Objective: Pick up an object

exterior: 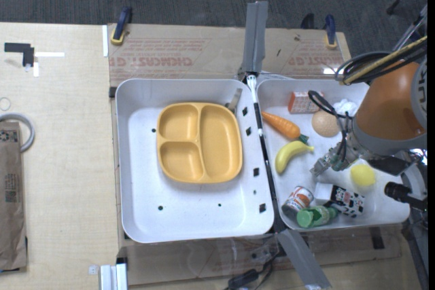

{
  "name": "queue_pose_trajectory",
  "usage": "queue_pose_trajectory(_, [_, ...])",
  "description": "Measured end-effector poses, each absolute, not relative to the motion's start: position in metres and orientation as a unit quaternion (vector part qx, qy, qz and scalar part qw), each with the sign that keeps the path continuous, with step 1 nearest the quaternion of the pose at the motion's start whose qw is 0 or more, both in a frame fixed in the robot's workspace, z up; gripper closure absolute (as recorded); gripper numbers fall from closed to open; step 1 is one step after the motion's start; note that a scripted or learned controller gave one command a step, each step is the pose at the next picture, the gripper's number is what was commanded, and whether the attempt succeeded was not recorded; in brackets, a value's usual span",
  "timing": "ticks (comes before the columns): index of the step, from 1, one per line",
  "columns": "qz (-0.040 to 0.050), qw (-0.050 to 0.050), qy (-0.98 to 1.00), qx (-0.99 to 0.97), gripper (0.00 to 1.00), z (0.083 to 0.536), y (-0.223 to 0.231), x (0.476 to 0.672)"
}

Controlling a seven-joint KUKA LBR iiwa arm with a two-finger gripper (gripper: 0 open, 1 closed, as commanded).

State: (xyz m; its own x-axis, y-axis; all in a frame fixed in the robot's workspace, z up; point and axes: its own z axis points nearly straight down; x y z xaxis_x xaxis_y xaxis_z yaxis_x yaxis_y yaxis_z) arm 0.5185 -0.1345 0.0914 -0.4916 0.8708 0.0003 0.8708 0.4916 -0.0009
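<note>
My gripper [331,161] hangs low over the middle of the right bin [391,215], under the orange-banded wrist [389,109]. Just left of it lies a yellow banana [291,153], and a yellow lemon [363,175] lies just right of it. An orange carrot [281,123], a tan egg-shaped ball [325,123] and a small orange box [301,102] sit toward the back. Near the front edge are a red-and-white can [298,200], a green bottle [316,216] and a cow-patterned carton [346,199]. I see nothing hanging from the gripper.
The left bin [136,214] holds a yellow divided plate [200,142]. A grey bar [255,37] runs between the bins at the back. Clamps [122,24] [330,30] hold cardboard behind them. A brown paper bag [10,193] lies far left. Black cables [370,64] loop above the wrist.
</note>
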Motion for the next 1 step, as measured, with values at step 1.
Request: queue_pose_trajectory(1, [0.0004, -0.001, -0.86, -0.511, 1.0, 0.1853, -0.1805, 0.5591])
